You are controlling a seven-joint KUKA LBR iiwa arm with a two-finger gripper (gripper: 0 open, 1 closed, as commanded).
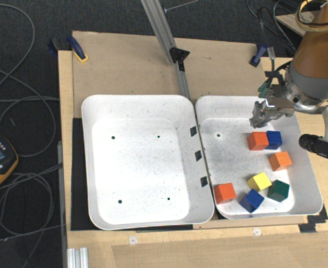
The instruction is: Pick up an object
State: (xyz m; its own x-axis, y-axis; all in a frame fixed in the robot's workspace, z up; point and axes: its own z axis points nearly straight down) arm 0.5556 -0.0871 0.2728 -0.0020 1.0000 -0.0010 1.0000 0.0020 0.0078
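Observation:
Several small blocks lie in the right bin. A red-orange block touches a blue block near the bin's middle right. An orange block lies just below them. Toward the front sit a yellow block, a dark green block, a second blue block and another red-orange block. My gripper hangs over the back of the right bin, just behind the red-orange and blue pair. I see nothing held in it.
The left bin adjoins the right one, with black clips along the shared wall. A slanted metal pole rises behind the bins. Blue clamps sit at the bench's back corners. Cables lie on the floor to the left.

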